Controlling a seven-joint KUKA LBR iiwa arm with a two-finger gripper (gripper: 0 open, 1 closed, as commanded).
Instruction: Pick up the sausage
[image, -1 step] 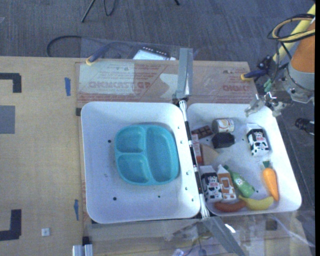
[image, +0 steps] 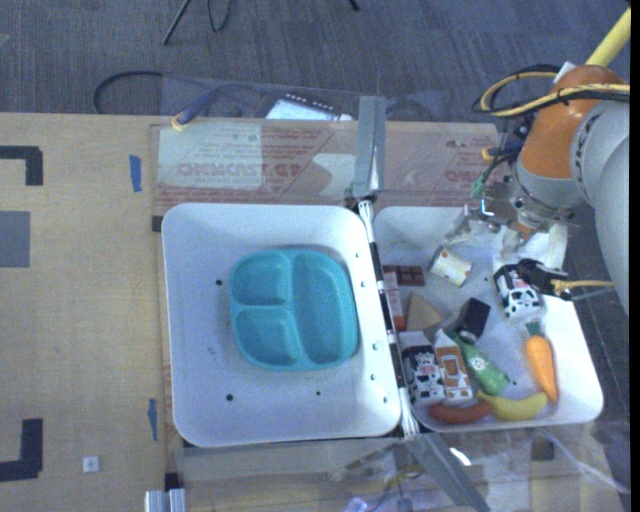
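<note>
the sausage (image: 455, 413) lies untouched beside the banana (image: 517, 405), our gripper (image: 497, 222) far off, grip state unclear to us.

Sausage (image: 455, 412): reddish-brown, long, slightly curved. Lies flat at the near edge of the right bin (image: 585, 385), lengthwise along that bin's front wall, toward its left corner. Its right end touches the yellow banana (image: 515, 405).

Both white bins (image: 200, 400) look like smooth, faintly glossy plastic; the teal divided plate (image: 295, 308) matt plastic. The surface (image: 70, 300) is pale wood-like board; the sausage (image: 458, 413) shiny.
</note>
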